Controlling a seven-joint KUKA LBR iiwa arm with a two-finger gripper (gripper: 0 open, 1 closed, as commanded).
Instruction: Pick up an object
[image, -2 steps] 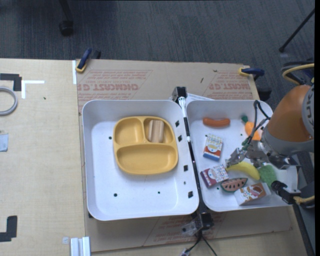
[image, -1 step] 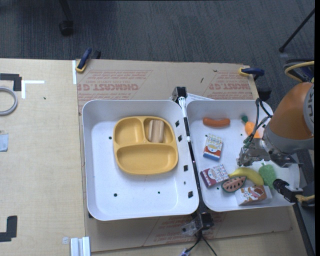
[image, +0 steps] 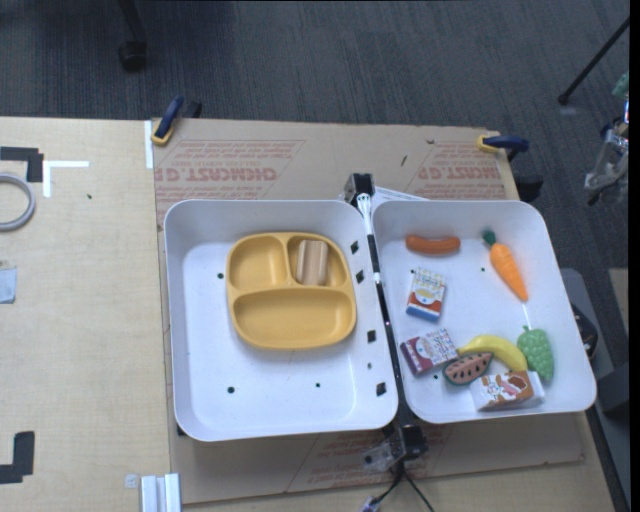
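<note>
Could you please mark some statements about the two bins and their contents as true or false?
1. The yellow plate sits in the left bin. True.
2. The carrot lies in the left bin. False: it lies in the right bin, near its far right side.
3. A wooden block rests in one of the plate's small compartments. True.
4. The sausage lies on the yellow plate. False: it lies in the right bin, near the far edge.
5. The banana is in the right bin, beside the green grapes. True.
6. The plate's large compartment holds a small box. False: both small cartons lie in the right bin.
</note>
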